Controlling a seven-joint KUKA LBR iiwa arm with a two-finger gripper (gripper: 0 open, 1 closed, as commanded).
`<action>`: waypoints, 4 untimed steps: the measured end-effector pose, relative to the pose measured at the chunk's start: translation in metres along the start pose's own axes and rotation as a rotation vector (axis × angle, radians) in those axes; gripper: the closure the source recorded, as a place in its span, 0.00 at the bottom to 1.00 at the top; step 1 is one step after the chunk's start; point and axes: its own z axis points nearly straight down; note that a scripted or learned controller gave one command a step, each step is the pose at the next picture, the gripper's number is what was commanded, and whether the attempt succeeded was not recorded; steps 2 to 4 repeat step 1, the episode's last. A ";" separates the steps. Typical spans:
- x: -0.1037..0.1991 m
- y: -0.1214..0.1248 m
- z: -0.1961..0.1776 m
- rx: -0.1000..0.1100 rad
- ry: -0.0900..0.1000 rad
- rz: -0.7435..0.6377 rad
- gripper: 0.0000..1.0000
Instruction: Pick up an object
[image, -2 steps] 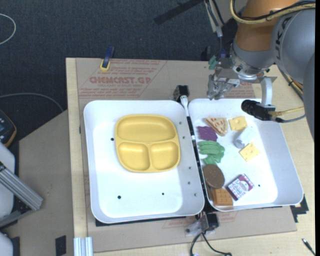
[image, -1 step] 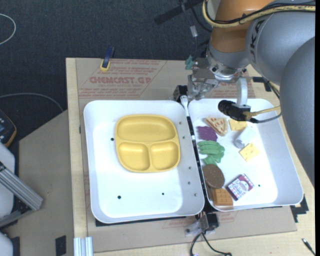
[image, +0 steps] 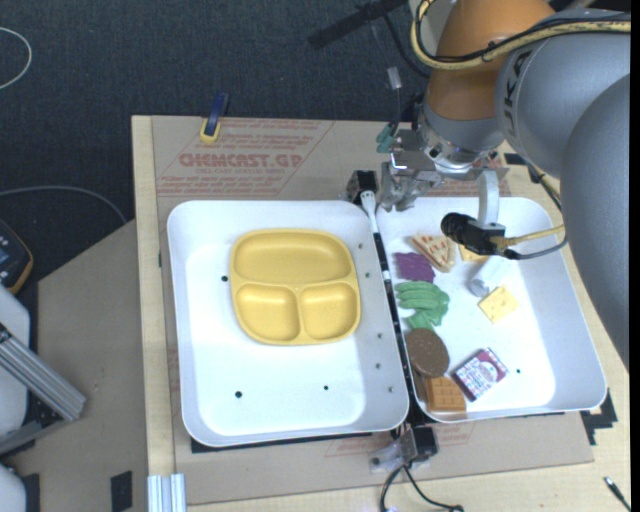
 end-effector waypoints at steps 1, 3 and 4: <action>0.008 -0.001 -0.020 -0.008 0.001 -0.002 1.00; 0.008 -0.001 -0.020 -0.008 0.001 -0.002 1.00; 0.008 -0.001 -0.020 -0.008 0.001 -0.002 1.00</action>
